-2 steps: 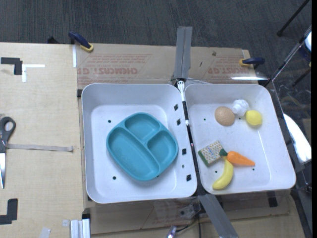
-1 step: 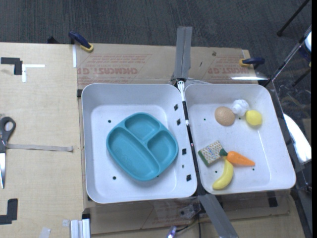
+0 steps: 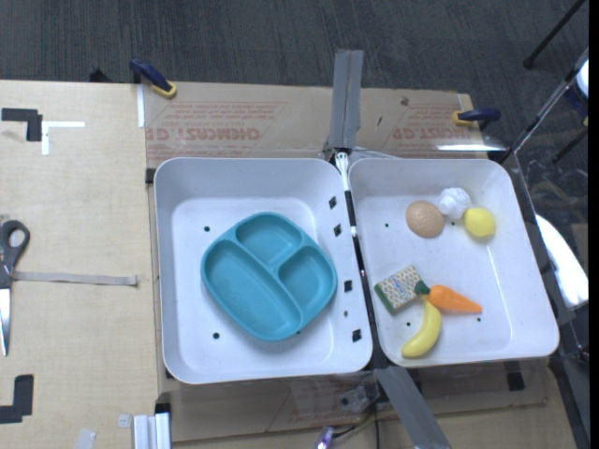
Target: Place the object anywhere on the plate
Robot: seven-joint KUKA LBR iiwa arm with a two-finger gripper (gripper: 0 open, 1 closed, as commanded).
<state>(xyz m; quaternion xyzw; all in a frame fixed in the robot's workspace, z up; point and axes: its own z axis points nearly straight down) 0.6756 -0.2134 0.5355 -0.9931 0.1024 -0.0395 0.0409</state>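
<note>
On my left bin (image 3: 173, 279) the blue plate (image 3: 269, 275) lies with its three compartments bare, so I judge nothing is placed yet. In the right bin (image 3: 524, 279) wait the candidates: sponge (image 3: 399, 288), banana (image 3: 423, 331), carrot (image 3: 453, 299), egg (image 3: 424, 219), a white piece (image 3: 454, 200), lemon (image 3: 479, 223). I cannot tell the hand's state; picking, carrying and placing all remain.

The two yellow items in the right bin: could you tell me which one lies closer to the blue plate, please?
The banana, curved, at the bin's near edge below the carrot. The round lemon sits farther from the plate, toward the bin's right wall.
</note>
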